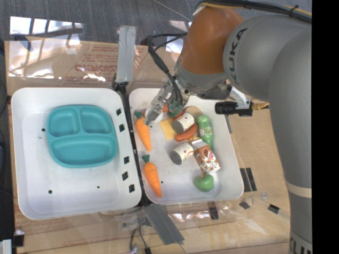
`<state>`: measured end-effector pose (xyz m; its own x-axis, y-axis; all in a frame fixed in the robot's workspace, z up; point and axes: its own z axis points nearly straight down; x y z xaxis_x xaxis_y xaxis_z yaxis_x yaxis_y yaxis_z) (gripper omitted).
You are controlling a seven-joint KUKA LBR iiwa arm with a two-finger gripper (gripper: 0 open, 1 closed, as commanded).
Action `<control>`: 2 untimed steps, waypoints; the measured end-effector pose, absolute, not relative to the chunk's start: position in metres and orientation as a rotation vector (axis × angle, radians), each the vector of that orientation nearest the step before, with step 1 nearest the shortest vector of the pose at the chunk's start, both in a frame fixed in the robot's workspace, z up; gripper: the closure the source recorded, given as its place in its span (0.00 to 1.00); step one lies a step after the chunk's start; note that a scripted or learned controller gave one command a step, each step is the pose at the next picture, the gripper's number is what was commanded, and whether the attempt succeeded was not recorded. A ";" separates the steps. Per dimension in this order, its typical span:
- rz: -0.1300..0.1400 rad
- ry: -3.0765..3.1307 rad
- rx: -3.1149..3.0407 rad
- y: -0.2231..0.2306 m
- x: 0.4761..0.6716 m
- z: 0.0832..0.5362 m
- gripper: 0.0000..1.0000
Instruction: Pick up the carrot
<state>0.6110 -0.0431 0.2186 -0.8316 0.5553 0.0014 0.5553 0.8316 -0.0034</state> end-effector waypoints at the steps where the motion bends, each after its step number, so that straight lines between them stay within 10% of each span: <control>1: 0.003 -3.010 -0.898 -0.040 0.612 0.229 1.00; 2: -0.002 -3.004 -0.928 0.012 0.526 0.259 1.00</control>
<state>0.5260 0.0123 0.2592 -0.8256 0.5643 -0.0018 0.5643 0.8256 0.0021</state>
